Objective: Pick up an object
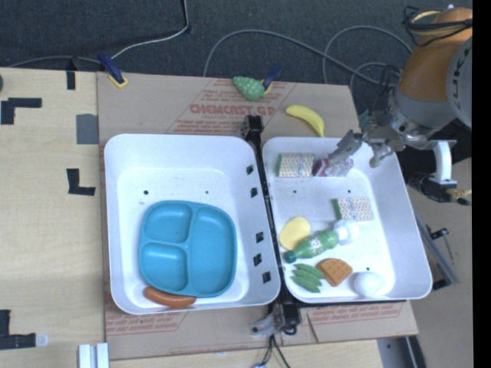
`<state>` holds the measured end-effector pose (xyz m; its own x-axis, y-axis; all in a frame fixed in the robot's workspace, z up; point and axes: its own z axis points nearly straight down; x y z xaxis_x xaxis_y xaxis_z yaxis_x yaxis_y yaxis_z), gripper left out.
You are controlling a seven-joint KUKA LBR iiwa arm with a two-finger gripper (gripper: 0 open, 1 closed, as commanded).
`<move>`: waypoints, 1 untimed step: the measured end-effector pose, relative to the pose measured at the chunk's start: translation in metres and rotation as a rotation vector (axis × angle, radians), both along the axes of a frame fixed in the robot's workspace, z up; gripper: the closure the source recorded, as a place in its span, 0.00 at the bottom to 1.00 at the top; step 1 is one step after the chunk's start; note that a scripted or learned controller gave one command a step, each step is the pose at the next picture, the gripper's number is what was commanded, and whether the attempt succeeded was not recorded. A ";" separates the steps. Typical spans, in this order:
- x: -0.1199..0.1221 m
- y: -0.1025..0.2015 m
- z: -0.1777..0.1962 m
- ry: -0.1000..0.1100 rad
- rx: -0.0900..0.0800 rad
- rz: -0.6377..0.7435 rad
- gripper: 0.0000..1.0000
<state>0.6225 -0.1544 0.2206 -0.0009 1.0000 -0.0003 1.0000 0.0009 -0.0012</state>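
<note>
1. The arm [433, 75] enters from the upper right of the frame; its gripper [360, 150] hangs over the upper edge of the right bin [410, 228].
2. The fingers stand apart: one dark finger slants down left toward a pinkish packet [334, 167], the other points down at the right. Nothing sits between them.
3. The pinkish packet lies at the top of the right bin, just beside a pale patterned wafer block [296, 164]. The left finger's tip is at the packet's upper edge; I cannot tell whether they touch.
4. Lower in the right bin: a second patterned block [354, 208], a green bottle [315, 245], a yellow lemon-like piece [294, 231], green pods [305, 276], a brown waffle-like piece [334, 270] and a white egg [368, 284].
5. The left bin [184, 156] holds a blue divided plate [187, 248] with a hot dog sausage [169, 298] at its lower edge.
6. On the tabletop [46, 228] above the bins: a banana [305, 118] and a green lumpy toy [248, 87].
</note>
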 end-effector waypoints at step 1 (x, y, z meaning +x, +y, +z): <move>-0.003 -0.024 -0.128 0.000 -0.001 0.000 0.00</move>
